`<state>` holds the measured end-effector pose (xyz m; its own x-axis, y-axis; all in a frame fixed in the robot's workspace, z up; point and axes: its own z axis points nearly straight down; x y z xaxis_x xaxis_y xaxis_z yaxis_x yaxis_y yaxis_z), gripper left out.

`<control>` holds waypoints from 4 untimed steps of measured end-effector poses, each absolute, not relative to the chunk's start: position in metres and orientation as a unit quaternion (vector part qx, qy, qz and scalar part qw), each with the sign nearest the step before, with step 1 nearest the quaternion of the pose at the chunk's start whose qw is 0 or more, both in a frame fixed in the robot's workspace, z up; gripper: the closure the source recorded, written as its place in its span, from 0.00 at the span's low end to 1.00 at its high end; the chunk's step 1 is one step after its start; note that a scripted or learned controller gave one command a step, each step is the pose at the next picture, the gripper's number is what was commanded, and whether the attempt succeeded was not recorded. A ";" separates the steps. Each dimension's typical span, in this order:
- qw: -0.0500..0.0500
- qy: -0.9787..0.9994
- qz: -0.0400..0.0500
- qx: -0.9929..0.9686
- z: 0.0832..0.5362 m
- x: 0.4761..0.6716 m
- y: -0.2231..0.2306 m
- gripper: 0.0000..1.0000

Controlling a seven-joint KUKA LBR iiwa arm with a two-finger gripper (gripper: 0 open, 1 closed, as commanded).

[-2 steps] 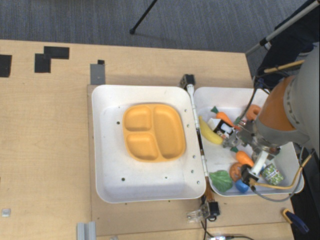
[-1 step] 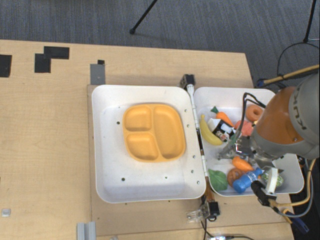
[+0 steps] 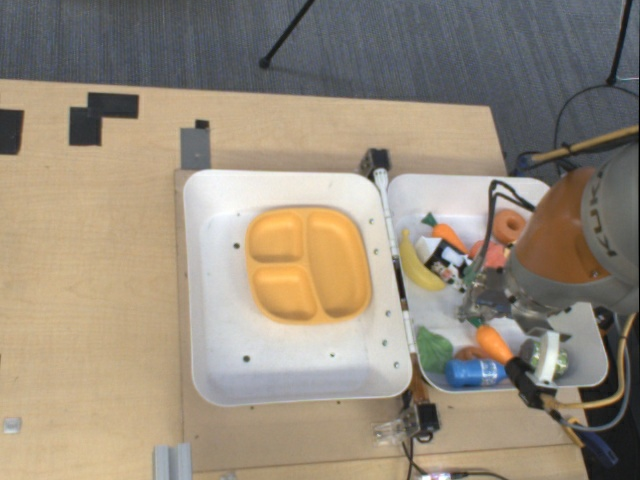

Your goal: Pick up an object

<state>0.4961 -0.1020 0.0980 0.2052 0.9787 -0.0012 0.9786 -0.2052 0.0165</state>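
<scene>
The right bin (image 3: 450, 200) holds several small things. A yellow banana (image 3: 416, 266) lies along its left side, with a small orange carrot (image 3: 447, 236) and a black-and-white piece (image 3: 441, 261) beside it. An orange ring (image 3: 509, 227) and a pink piece (image 3: 493, 256) sit further right. Along the front lie a green leafy piece (image 3: 434, 348), a blue can (image 3: 472, 372), an orange carrot-like piece (image 3: 493, 343) and a white-and-green item (image 3: 548, 358). My gripper (image 3: 476, 301) hangs low over the bin's middle, just above the orange piece. The wrist hides what lies beneath it.
The left bin (image 3: 215, 298) carries a yellow-orange divided plate (image 3: 305, 265). A black clamp (image 3: 376, 160) sits at the back between the bins. Cables trail at the front right (image 3: 560, 413). Bare wooden bench (image 3: 90, 298) spreads to the left.
</scene>
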 end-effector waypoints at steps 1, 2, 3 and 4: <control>0.006 0.630 0.005 0.776 0.098 0.496 -0.102 0.00; 0.002 0.701 0.002 0.713 0.086 0.489 -0.145 0.00; 0.005 0.701 0.004 0.714 0.098 0.491 -0.145 1.00; 0.000 0.575 0.001 0.818 0.184 0.517 -0.079 1.00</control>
